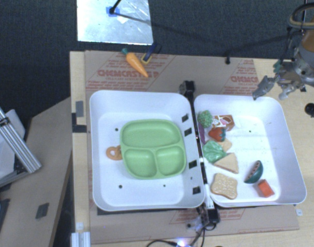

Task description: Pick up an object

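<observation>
My gripper [274, 88] hangs above the far right corner of the right bin [273, 133], its two fingers spread apart with nothing between them. The right bin holds several toy foods: broccoli [204, 118], a strawberry [216, 134], a green leaf [213, 151], a sandwich wedge [228, 163], a toast slice [224, 186], a watermelon slice [254, 172] and an orange block [265, 188]. All lie to the near left of the gripper.
The left bin [103, 138] holds a green divided plate [153, 148] and a small pretzel [114, 153]. A toy carrot [136, 64] lies on the cardboard behind the bins, near a silver sheet [95, 14]. A metal frame [10, 133] stands at left.
</observation>
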Robot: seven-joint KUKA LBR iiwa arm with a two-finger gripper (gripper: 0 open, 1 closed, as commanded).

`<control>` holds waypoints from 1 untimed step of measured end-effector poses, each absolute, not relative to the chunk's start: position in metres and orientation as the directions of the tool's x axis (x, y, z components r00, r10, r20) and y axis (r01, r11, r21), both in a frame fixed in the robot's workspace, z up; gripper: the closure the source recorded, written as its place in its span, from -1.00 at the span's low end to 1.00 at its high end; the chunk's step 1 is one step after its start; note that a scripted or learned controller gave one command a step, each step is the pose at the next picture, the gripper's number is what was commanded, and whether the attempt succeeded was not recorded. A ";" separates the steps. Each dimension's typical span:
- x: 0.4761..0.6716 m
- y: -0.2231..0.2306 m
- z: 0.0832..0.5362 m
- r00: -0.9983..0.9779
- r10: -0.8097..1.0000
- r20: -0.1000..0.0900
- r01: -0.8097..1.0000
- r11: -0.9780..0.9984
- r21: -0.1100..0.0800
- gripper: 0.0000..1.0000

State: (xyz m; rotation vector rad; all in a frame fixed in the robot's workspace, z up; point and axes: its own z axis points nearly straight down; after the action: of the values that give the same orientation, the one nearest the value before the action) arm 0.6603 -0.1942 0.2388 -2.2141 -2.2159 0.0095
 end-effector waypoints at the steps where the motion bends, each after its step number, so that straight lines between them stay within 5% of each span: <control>1: 0.663 -0.193 0.247 -0.004 1.000 0.000 1.000 0.004 0.002 -1.00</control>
State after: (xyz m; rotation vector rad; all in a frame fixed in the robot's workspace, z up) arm 0.6626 -0.1934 0.2474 -2.2186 -2.2265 -0.0015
